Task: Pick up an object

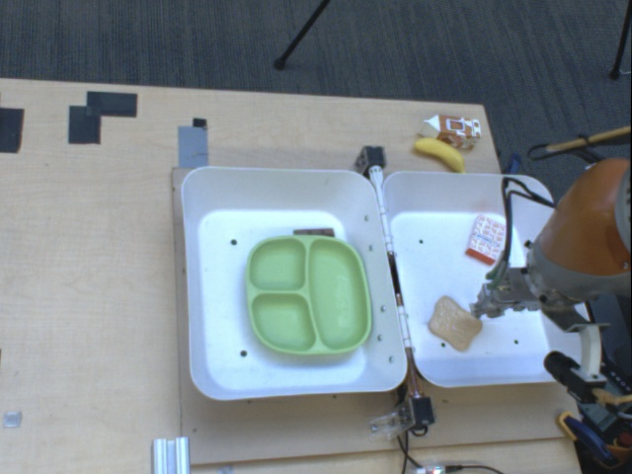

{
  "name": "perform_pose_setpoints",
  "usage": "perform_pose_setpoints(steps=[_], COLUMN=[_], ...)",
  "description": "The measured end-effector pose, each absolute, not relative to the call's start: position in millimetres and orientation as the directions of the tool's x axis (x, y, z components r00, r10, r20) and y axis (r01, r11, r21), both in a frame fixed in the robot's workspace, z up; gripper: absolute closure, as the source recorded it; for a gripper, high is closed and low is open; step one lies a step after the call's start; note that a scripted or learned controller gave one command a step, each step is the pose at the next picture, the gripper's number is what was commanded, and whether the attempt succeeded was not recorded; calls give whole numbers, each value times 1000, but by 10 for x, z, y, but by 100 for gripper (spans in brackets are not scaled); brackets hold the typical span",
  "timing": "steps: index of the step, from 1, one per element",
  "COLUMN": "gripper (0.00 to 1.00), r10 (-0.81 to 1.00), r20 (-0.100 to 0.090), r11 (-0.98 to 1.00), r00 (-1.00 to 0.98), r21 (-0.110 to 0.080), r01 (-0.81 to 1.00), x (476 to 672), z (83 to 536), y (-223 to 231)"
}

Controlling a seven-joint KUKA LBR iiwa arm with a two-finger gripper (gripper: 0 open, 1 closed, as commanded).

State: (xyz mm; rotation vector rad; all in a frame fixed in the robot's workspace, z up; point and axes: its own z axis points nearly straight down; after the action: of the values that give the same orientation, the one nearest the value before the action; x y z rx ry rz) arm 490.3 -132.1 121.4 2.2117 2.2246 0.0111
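Note:
A tan slice of bread point(455, 323) lies in the right bin point(434, 200), near its front. A small red-and-white box point(486, 239) rests further back in the same bin. My gripper point(491, 302) hangs low over the right bin, just right of the bread slice and close to its edge. The arm's orange band and grey wrist cover the bin's right side. A green three-compartment plate point(308, 295) sits in the middle of the left bin point(212, 265).
A banana point(438, 152) and a small carton point(454, 126) lie on the bench behind the right bin. Clamps sit at the seam between the bins, back point(372, 158) and front point(410, 415). Cables run along the right side.

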Motion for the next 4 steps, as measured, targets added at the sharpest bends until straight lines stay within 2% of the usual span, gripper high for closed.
perform_pose_setpoints(steps=[1, 2, 3, 4], gripper=[0, 0, 100, 0], r10=[1000, 1000, 1000, 1000], r20=[2, -2, -5, -4], r11=[7, 2, 4, 4], r00=[-7, -2, -4, -4], r21=[8, 9, 18, 16], r01=[1000, 1000, 1000, 1000], x=[4902, 4892, 4921, 4915], z=[1214, 877, 1001, 995], y=[-1321, -1107, -1112, -1110])
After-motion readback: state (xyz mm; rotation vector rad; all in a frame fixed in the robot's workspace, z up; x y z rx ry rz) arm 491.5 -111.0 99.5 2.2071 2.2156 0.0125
